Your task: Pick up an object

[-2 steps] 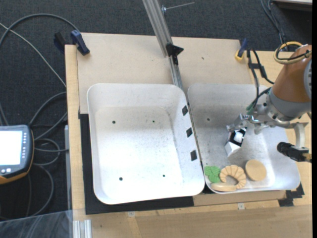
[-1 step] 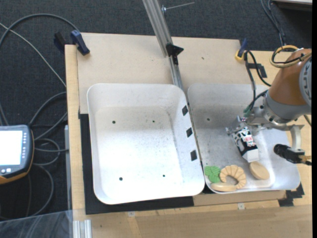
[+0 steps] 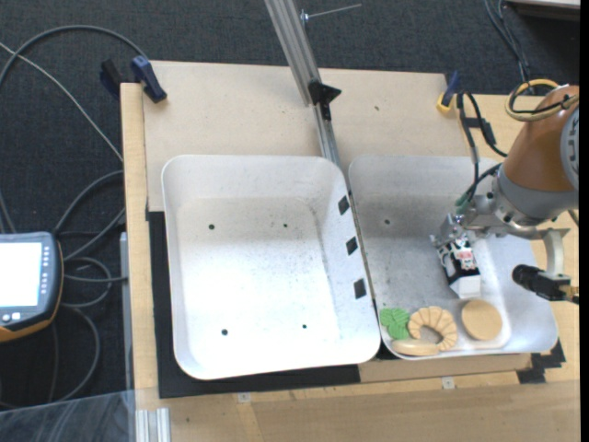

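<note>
My gripper (image 3: 454, 251) reaches into the right bin (image 3: 405, 201) from the right, low over the bin floor near its front right part. A small white block with a red and black label (image 3: 465, 274) sits right below and against the fingertips. Along the bin's front edge lie a green leafy piece (image 3: 395, 321), a tan croissant-shaped piece (image 3: 433, 328) and a round tan cookie-like disc (image 3: 481, 319). Whether the fingers close on the white block is not visible.
The left bin (image 3: 258, 265) sits beside the right one, split from it by a divider with black clips (image 3: 352, 245). A metal rail (image 3: 293, 40) runs up from the divider. A tablet (image 3: 26, 276) and cables lie off the bench at left.
</note>
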### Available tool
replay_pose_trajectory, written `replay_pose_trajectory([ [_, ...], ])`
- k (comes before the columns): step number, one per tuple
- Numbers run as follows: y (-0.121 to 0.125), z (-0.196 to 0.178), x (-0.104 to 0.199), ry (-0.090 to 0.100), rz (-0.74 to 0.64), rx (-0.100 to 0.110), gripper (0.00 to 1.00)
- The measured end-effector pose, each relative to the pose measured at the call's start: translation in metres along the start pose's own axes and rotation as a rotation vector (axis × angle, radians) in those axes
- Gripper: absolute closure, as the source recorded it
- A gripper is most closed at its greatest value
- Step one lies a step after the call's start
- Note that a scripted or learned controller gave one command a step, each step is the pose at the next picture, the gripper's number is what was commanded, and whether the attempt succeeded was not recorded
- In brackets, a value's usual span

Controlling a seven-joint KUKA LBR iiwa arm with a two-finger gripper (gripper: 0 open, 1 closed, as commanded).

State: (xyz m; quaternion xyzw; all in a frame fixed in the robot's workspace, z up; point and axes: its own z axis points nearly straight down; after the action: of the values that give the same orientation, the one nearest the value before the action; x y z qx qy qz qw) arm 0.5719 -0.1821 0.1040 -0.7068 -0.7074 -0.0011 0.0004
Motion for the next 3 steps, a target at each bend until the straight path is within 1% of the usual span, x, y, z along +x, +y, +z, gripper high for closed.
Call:
replay_pose_trajectory([
  [1,-0.008,-0.051,-0.001,-0.004,0.001,-0.005,1.0],
  [2,-0.009,-0.116,-0.002,-0.005,0.0,-0.008,1.0],
  [3,-0.008,-0.141,-0.002,-0.003,-0.001,-0.003,1.0],
])
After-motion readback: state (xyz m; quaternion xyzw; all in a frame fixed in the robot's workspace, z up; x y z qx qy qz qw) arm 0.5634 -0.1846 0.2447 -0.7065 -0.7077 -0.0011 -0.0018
